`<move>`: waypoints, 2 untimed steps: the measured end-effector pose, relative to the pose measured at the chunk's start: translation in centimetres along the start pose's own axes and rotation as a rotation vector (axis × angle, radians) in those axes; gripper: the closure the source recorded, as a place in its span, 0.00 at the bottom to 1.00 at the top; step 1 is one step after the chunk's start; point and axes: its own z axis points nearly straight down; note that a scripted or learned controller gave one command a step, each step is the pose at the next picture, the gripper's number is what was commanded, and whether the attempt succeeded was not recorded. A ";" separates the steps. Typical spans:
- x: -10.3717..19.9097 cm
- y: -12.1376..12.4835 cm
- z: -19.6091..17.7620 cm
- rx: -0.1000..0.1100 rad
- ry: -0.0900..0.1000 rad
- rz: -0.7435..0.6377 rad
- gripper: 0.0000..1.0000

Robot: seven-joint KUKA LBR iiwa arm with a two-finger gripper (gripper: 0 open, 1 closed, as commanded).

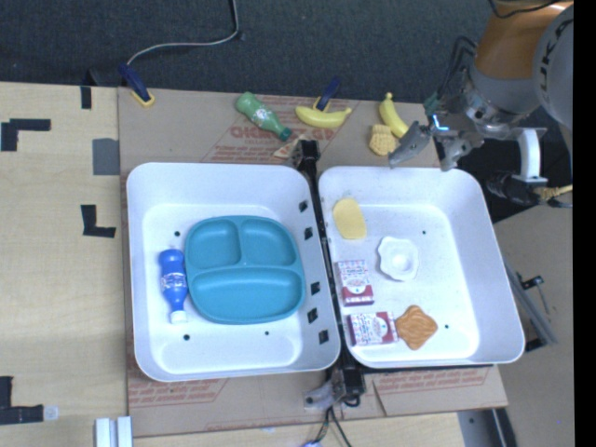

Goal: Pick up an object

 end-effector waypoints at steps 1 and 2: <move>5.4 -0.2 8.2 0.003 0.001 -0.001 0.00; 7.0 -10.2 8.1 0.001 0.001 0.001 0.00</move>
